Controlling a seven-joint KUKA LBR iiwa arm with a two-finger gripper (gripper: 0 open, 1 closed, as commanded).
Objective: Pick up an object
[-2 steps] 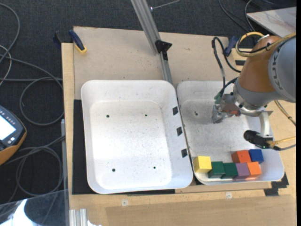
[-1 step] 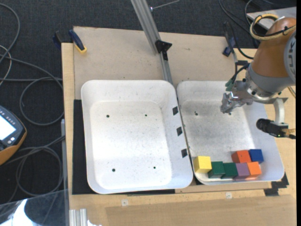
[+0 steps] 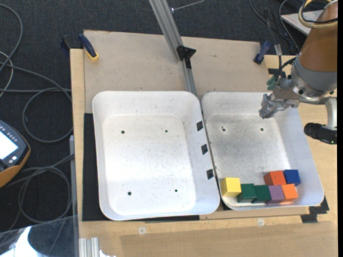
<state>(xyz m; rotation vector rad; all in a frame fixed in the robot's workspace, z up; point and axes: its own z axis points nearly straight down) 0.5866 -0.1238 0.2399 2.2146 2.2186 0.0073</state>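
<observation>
Several small blocks lie along the near edge of the right bin [image 3: 300, 143]: a yellow block [image 3: 231, 186], a green block [image 3: 248, 191], a second dark green block [image 3: 262, 193], a purple block [image 3: 276, 193], an orange block [image 3: 289, 191], a red-orange block [image 3: 277, 178] and a blue block [image 3: 291, 176]. My gripper [image 3: 267, 109] hangs over the far right part of this bin, well above and behind the blocks. Nothing shows between its fingers.
The left bin [image 3: 107, 143] sits beside the right one, with black clips on the shared rim. A slanted metal bar [image 3: 170, 31] crosses the bench behind the bins. Blue clamps [image 3: 88, 46] hold the board's far corners. Cables lie on the floor at left.
</observation>
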